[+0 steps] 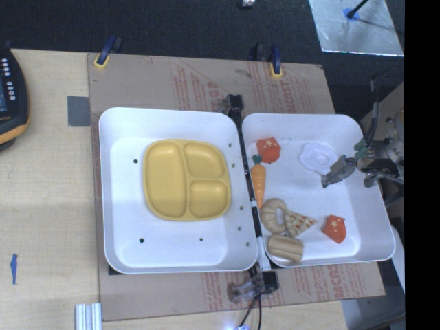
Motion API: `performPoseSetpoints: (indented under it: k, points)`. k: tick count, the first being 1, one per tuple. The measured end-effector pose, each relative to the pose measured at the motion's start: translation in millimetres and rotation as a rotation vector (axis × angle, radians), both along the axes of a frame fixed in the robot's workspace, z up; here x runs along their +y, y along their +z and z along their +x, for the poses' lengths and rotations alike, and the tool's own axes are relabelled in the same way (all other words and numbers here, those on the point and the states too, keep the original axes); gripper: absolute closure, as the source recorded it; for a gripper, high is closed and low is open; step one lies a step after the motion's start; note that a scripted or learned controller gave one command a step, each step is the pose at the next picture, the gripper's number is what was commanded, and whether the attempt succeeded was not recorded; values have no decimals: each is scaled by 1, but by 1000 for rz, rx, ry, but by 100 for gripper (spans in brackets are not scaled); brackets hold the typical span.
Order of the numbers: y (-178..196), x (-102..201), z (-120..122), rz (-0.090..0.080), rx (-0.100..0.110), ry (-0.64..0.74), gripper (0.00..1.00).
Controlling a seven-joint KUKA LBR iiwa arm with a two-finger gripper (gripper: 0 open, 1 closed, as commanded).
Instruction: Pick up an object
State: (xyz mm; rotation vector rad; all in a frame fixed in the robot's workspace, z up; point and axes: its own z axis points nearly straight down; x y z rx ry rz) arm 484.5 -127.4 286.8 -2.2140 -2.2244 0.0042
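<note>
My gripper (353, 175) hangs over the right side of the right bin (357, 249), near its right wall. It stands open with nothing between its fingers (335, 172). Just left of it lies a clear round lid (317, 157). A red strawberry (269, 150) and a carrot (258, 180) lie along the bin's left wall. A pretzel ring (274, 214), a pizza slice (301, 222), a bread roll (284, 248) and a red wedge (335, 229) sit along the front.
The left bin (120, 246) holds a yellow divided plate (186, 179). Both bins rest on a cardboard sheet (172, 81) held by clamps. A handheld controller (10, 98) lies at the far left of the bench.
</note>
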Motion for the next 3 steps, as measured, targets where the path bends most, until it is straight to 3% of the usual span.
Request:
performPoseSetpoints:
  k: [1,2,3]
  points:
    - [-124,30,-9,2,3,2,0]
    - [-187,27,5,-3,-5,-1,0]
    - [-193,26,20,-10,-8,-3,0]
